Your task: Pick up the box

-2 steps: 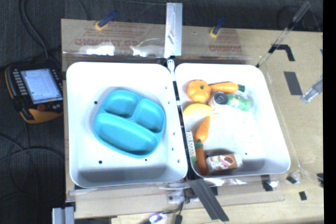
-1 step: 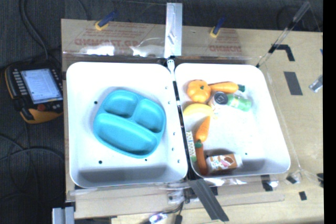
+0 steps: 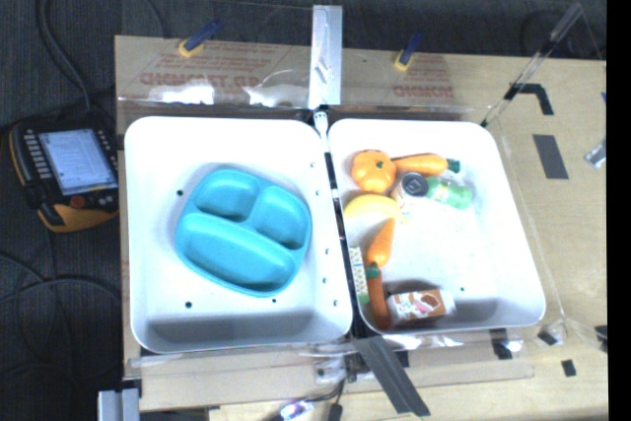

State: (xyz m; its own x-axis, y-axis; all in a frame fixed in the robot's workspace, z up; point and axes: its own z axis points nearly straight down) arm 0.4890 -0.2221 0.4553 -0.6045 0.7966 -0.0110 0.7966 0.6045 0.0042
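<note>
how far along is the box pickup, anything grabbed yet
Nothing looks done yet. The box lies on the floor of the right bin, near its front wall, beside a carrot, with nothing gripping it. Nothing is in hand. The blue tray sits alone in the left bin. Left to do: the whole job, meaning reach in, close on the box and lift it clear of the bin.

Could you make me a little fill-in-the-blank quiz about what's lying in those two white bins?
1. The blue tray with compartments lies in the ____ bin.
2. The small box lies near the right bin's ____ edge.
3. The tray has ____ compartments.
4. The green bottle lies just below a ____.

Missing words: left; front; three; carrot
</note>
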